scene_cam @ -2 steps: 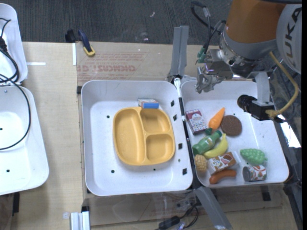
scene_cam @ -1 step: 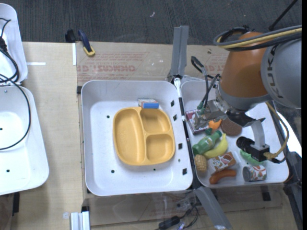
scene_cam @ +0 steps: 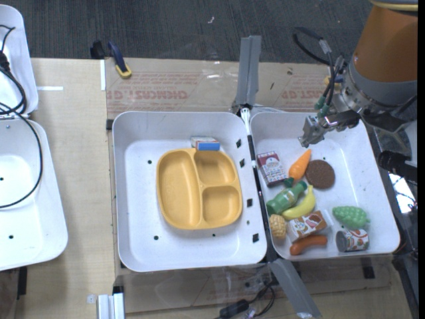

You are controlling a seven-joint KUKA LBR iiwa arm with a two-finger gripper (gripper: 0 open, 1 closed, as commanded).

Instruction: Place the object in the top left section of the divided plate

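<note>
A yellow divided plate [scene_cam: 198,188] lies in the middle of the left bin [scene_cam: 133,198]. It has one long section on its left and two smaller ones on its right, all bare. A small box with a blue top [scene_cam: 206,143] rests just behind the plate's far rim. My gripper [scene_cam: 311,135] hangs over the far part of the right bin [scene_cam: 372,178], just above and behind an orange toy carrot [scene_cam: 300,165]. I see nothing held in it.
The right bin holds several toys: a red and white box [scene_cam: 271,167], a brown cookie [scene_cam: 320,174], a green bottle [scene_cam: 287,197], a banana [scene_cam: 300,206], corn [scene_cam: 277,226], a carton [scene_cam: 307,224], a sausage [scene_cam: 308,244], grapes [scene_cam: 350,214] and a can [scene_cam: 352,240].
</note>
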